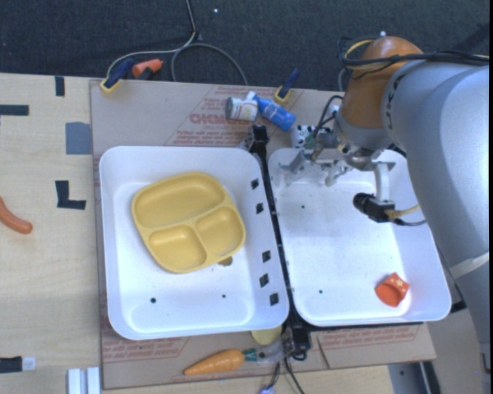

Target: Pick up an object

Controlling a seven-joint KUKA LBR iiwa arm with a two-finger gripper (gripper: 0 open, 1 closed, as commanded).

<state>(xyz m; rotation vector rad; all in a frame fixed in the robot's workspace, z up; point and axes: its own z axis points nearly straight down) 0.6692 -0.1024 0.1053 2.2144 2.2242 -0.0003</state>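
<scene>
While fingers (pixel 312 167) hover at bin rim, orange block (pixel 392 289) lies apart.

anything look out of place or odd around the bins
Several things lie outside the bins: a carrot on the board below the left bin, a sausage far left on the bench, and a blue bottle on its side above the bins. The yellow tray sits askew in the left bin.
</scene>
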